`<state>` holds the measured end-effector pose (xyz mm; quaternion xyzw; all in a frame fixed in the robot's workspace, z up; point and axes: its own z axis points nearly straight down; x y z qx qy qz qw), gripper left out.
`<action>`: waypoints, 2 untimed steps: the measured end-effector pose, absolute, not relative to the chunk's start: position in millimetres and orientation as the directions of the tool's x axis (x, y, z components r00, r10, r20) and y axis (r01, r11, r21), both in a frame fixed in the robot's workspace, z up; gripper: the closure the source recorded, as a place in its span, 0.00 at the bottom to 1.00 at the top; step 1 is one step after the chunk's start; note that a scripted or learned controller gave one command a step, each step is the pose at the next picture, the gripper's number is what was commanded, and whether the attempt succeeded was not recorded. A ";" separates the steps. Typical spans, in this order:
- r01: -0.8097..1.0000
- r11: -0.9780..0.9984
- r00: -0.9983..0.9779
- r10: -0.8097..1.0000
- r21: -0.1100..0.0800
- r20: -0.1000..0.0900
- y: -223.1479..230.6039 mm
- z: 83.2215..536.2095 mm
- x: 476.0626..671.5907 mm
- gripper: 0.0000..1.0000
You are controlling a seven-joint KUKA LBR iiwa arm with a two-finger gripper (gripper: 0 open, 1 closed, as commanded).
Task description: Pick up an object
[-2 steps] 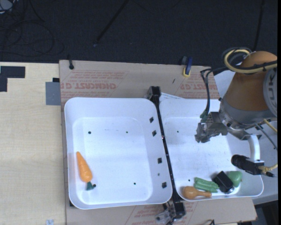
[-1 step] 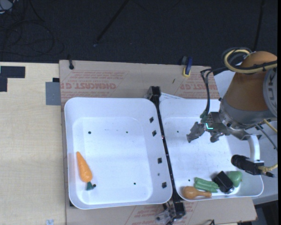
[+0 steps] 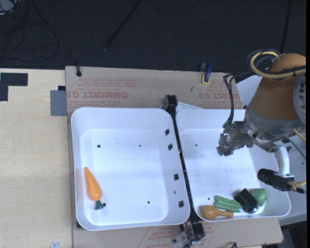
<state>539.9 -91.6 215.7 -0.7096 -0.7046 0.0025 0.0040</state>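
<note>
Over the right shallow white plastic bin (image 3: 206,138), the pincer (image 3: 226,148) hangs above bare floor; its opening cannot be judged, and nothing visible in it. Nearest candidates, green pod (image 3: 227,203) and black block (image 3: 246,200), lie at that bin's near edge. Pick not yet made.

jaws (image 3: 226,148) above right bin (image 3: 206,138)

Blue clamp (image 3: 206,72) on cardboard sheet (image 3: 124,89)
</note>
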 end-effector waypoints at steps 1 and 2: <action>1.000 -0.009 0.009 1.000 -0.010 0.002 -91.8 215.2 539.7 0.00; 1.000 -0.010 0.010 1.000 -0.010 0.002 -92.9 225.0 540.0 1.00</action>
